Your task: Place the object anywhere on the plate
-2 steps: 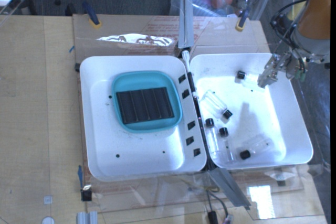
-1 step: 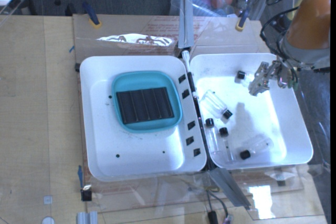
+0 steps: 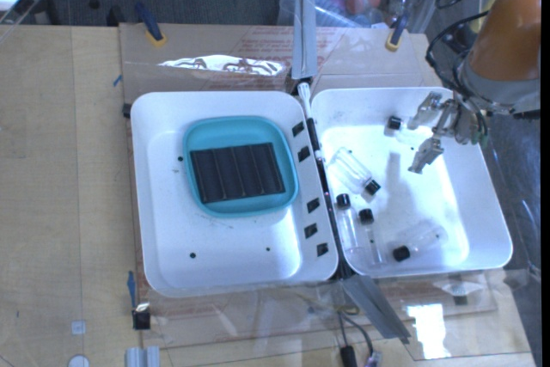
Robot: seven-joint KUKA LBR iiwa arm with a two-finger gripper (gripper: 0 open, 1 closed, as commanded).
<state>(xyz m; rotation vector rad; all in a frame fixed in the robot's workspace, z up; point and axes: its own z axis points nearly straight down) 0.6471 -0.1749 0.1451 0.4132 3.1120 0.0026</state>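
Square teal plate (image 3: 241,166) with ribbed dark insert, clear black-capped vials (image 3: 354,169)

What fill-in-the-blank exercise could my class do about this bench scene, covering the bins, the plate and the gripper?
1. The teal plate sits in the ____ bin of the camera view.
2. The clear vials with black caps lie in the ____ bin.
3. The gripper hovers over the bin holding the ____.
4. The slatted insert on the plate is ____ in colour.

Missing words: left; right; vials; black
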